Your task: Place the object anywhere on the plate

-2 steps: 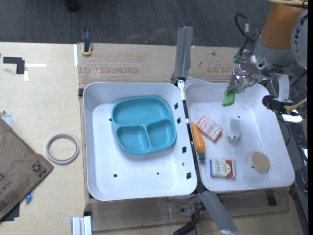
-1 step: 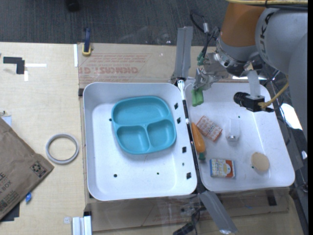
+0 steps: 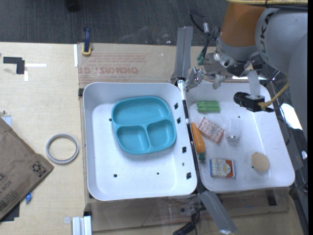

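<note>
Hovering over the right bin [image 3: 281, 146], the pincer [image 3: 209, 77] has an unreadable grip; plate [image 3: 143, 125] sits bare.

teal plate [image 3: 144, 125], orange carrot [image 3: 197, 138], white bins [image 3: 93, 146]

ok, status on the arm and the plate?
Gripper above right bin's far-left corner, nothing visibly held. Blue plate in left bin, bare. Carrot, green block, packets in right bin. Divider wall between.

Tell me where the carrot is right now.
The carrot lies in the right bin, along its left wall next to the divider, just left of the patterned packet and above the small box.
</note>
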Robot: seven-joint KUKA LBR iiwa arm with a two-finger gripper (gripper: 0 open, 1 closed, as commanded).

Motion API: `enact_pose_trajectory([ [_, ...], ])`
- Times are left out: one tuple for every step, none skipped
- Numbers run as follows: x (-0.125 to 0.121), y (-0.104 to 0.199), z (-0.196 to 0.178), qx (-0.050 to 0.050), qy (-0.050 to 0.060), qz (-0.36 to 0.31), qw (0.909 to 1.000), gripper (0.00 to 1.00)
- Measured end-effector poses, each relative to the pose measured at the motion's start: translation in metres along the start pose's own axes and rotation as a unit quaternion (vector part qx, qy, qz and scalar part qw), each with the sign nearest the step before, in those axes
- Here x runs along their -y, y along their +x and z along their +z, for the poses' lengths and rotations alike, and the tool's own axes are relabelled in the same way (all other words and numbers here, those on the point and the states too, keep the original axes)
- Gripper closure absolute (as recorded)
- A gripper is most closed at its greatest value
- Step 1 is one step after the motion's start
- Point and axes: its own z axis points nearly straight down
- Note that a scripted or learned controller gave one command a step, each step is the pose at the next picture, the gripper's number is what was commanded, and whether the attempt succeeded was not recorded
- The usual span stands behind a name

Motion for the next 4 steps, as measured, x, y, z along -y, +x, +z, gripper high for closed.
enact_pose_trajectory([
  [0.0, -0.001, -0.009, 0.001, 0.0, 0.0, 1.0, 1.0],
  [-0.003, -0.026, -0.206, 0.001, -0.001, -0.161, 0.987, 1.0],
  [0.011, -0.007, -0.099, 0.0, -0.001, -0.472, 0.8815, 1.0],
  [0.073, -0.059, -0.082, 0.0, -0.001, -0.649, 0.7612, 1.0],
])
